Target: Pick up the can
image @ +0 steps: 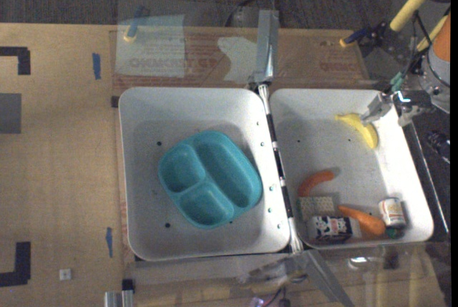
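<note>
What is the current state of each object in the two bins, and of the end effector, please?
Can: upright, right bin's near right corner, not grasped.
Banana: lying flat, beside the end effector.
Carrots: lying flat, apart.
Milk carton: on its side.
Teal divided plate: right way up, left bin, compartments bare.
End effector: above the right bin's far edge, away from the can.

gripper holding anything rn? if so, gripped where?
Nothing is held. The gripper sits at the right bin's upper right, beside the banana, with nothing between its fingers. The can lies untouched in the bin's lower right corner.
</note>
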Controlling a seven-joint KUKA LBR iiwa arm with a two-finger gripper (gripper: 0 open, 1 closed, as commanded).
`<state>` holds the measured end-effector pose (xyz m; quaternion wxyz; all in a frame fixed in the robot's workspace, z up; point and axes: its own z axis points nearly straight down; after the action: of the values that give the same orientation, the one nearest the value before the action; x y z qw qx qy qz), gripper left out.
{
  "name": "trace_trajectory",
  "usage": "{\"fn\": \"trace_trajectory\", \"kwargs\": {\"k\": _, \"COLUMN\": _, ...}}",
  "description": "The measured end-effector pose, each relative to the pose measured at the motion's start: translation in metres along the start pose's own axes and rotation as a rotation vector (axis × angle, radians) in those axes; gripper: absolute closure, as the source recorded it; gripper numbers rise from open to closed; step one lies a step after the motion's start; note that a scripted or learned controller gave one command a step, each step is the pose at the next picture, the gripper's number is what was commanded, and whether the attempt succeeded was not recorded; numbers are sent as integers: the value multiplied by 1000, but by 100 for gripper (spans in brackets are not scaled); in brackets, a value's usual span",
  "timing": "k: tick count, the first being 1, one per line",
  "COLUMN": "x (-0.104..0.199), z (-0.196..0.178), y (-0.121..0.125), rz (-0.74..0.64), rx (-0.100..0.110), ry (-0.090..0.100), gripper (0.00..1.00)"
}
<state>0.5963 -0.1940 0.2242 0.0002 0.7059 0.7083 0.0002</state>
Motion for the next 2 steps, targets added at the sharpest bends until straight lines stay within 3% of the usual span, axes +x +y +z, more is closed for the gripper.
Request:
{"fn": "trace_trajectory", "kwargs": {"k": 1, "x": -20, "z": -21, "y": -25, "rz": -186, "rx": -1, "ry": -1, "gripper": 0}}
{"fn": "trace_trajectory", "kwargs": {"k": 2, "x": -22, "z": -32, "y": -24, "rz": -184, "rx": -5, "ry": -3, "gripper": 100}}
